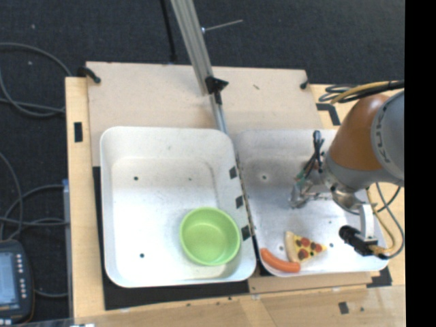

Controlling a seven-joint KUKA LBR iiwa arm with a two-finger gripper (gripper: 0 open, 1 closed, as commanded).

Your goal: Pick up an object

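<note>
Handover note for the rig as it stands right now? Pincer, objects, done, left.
Pincer: low over the middle of the right bin; nothing seen between its fingers, and open or shut cannot be told from this angle.
Objects: pizza slice toy and orange sausage-like piece lie at the right bin's front edge, short of the pincer. Green bowl sits in the left bin, front right corner.
Done: no pick visible.
Left: grasp one object and lift it; the pizza slice looks nearest.
</note>
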